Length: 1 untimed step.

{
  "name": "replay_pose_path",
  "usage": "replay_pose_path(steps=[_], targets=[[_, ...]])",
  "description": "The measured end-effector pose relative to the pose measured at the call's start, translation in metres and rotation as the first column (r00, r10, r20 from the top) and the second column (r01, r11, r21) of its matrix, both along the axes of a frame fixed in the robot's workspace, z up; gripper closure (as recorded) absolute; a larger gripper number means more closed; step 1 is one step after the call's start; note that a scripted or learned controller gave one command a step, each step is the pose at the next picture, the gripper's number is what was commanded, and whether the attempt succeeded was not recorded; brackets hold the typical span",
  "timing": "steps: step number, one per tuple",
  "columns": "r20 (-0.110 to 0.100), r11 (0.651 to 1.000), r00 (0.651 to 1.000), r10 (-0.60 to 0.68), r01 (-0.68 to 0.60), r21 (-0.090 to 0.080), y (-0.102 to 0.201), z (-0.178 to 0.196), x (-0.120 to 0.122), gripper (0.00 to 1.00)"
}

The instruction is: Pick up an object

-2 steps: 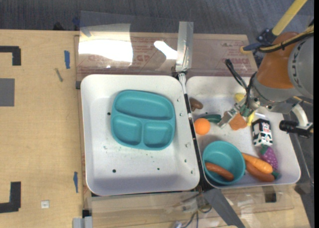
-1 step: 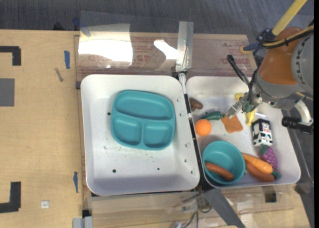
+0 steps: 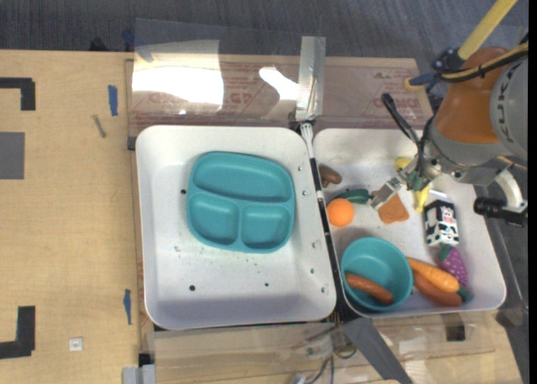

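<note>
Two shallow white bins sit side by side in the middle of the frame. The left bin (image 3: 159,231) holds a teal divided plate (image 3: 241,200) with three compartments, lying flat near the bin's centre.

The right bin (image 3: 487,244) holds the small things. A teal bowl (image 3: 377,263) stands at its lower left with a red sausage (image 3: 369,288) lying inside it. Just right of the bowl lies a carrot (image 3: 435,281), touching or nearly touching a bunch of purple grapes (image 3: 454,264). Above the grapes is a small black-and-white carton (image 3: 440,223). An orange ball (image 3: 341,212) rests against the bin's left wall, with a brown piece (image 3: 330,176) above it and a small orange wedge (image 3: 393,211) to its right.

The arm (image 3: 474,114) comes in from the upper right of the frame, its orange band above the bin's upper right corner. The gripper (image 3: 403,185) hangs over the upper middle of the right bin, just above the orange wedge and well apart from the bowl. Whether its jaws are released or clenched cannot be told, and nothing is visibly held.
</note>
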<state>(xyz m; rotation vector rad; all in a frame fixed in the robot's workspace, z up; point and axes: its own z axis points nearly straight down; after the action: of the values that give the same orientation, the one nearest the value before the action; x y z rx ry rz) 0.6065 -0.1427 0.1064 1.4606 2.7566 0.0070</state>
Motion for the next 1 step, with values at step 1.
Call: replay_pose_path(steps=[1], targets=[[-0.001, 0.997, 0.997, -0.083, 0.083, 0.001, 0.0189, -0.0136, -0.0249, 0.00]])
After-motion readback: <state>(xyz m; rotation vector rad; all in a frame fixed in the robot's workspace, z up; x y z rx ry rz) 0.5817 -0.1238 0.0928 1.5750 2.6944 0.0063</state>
